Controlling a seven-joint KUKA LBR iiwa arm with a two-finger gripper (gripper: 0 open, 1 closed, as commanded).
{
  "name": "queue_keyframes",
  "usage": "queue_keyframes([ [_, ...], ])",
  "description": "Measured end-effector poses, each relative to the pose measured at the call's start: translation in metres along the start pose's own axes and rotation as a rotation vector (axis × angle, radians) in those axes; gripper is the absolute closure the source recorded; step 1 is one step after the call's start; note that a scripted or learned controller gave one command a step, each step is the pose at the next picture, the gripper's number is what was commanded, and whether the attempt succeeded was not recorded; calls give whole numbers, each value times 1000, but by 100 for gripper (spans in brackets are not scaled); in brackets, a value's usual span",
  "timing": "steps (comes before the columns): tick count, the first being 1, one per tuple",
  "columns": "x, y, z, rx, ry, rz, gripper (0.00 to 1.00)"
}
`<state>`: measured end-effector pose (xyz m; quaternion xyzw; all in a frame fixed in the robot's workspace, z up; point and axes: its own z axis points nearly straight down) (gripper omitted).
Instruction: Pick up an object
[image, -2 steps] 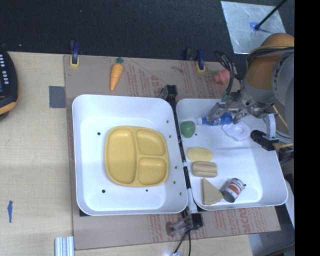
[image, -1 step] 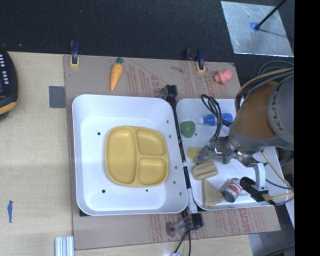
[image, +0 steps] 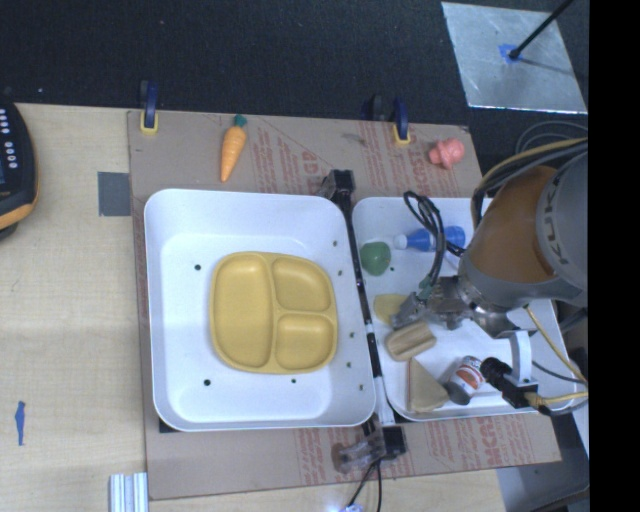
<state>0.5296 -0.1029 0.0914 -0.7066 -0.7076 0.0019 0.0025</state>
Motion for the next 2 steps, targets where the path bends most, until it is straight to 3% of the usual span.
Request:
queue_keyframes([
  [1, 5, -27, 0, 2, 1, -2, 0],
  [2, 3, -26, -10, -1, -1, -2, 100],
])
